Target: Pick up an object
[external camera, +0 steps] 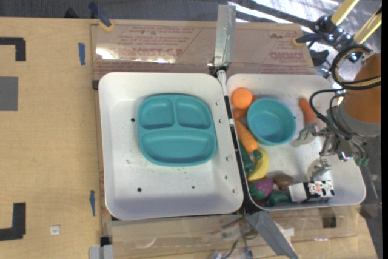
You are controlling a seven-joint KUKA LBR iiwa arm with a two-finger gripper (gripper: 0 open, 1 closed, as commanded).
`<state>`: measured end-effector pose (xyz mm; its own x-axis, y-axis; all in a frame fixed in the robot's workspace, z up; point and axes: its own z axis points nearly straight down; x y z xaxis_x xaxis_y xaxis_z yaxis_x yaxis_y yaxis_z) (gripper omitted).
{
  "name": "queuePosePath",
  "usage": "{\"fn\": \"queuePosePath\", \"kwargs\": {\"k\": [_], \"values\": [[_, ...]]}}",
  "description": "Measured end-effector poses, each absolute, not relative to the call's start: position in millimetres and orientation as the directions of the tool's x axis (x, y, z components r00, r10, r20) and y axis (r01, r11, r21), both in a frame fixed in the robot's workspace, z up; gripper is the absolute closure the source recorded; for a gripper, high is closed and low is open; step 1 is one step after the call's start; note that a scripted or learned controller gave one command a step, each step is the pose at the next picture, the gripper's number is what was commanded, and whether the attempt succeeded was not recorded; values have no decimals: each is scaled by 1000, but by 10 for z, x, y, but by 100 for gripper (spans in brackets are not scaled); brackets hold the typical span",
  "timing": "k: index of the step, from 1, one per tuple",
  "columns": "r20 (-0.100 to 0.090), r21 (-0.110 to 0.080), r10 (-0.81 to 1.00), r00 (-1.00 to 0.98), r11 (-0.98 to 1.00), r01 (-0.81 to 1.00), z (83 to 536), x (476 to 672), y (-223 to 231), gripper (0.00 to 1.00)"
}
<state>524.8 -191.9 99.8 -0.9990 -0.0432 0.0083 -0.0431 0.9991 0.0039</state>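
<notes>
Left bin (115,191): teal plate (177,129) with three sections, flat in middle. Right bin (354,191): orange ball (242,97) at top left, touching teal bowl (271,121). Carrot (247,136) just under ball, along left wall. Banana (260,165) below carrot. Purple toy (262,188) and brown toy (283,179) near front wall. Small white carton (314,190) at front right. Second carrot (306,109) right of bowl. Claw (318,148) over right side of bin, above carton, fingers spread, holding nothing.
</notes>
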Motion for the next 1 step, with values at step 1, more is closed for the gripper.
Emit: {"fn": "queuePosePath", "kwargs": {"k": [1], "values": [[-10,-1,55,-998,998,55,885,5871,-2191,0]]}}
